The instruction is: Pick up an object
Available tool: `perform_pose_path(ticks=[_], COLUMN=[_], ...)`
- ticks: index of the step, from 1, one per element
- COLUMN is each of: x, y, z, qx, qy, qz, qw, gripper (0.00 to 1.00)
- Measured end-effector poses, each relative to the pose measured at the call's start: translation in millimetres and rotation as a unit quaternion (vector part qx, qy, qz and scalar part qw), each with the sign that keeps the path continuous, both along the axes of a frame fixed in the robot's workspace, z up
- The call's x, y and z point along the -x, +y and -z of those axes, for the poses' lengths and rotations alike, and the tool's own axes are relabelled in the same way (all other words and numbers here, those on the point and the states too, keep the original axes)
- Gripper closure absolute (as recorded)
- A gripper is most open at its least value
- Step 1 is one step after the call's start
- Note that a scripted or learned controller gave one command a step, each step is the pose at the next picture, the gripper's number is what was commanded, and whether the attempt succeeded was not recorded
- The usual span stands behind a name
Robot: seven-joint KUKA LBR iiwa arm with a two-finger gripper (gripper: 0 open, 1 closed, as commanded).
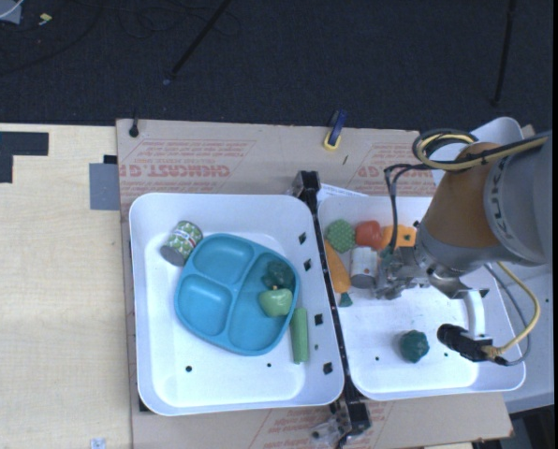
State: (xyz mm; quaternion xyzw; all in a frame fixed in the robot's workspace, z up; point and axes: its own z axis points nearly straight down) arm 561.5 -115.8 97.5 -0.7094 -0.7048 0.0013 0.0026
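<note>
1. Looking down from the camera view, I see my gripper (389,279) low over the upper half of the right bin (391,374). It is too dark and crowded by my wrist for me to tell whether it is open or closed.
2. The nearest candidate is a small grey can (361,269), just to the gripper's left. An orange carrot (336,269) lies against the bin wall beyond it, and a red piece (368,233) and a knobbly green piece (340,235) sit just above.
3. I judge the can to be light, stiff and smooth, so it could slip or roll. I would close across its middle, on the round sides.
4. Its neighbours sit close, so a wide approach may nudge them.
5. A dark green ball (413,345) lies alone lower in the same bin, well apart from the cluster. It has free room around it but would probably roll.
6. The left bin (157,344) holds a blue plate (204,297) with a green pepper (276,299) on it, a small tin (182,242) and a green stick (301,335).
7. Both bins are glossy white and shallow, and rest on a cardboard sheet (213,162) over the pale worktop (45,297). Dark floor with cables lies behind.
</note>
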Motion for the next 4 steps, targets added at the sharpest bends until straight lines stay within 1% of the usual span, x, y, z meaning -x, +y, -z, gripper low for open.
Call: perform_pose_path(ticks=[1, 2, 3, 4], x=[-5.4, -13.3, -13.5, -14.5], y=[2.3, -4.5, -5.3, 52.6], z=[-61.9, -110.1, -131.0, -124.5], qx=[0.0009, 0.0012, 0.0007, -0.0005], qy=[-0.004, -0.004, -0.003, -0.001], qz=[-0.004, -0.004, -0.004, -0.006], qw=[1.0, 1.0, 1.0, 1.0], gripper=[1.0, 1.0, 1.0, 1.0])
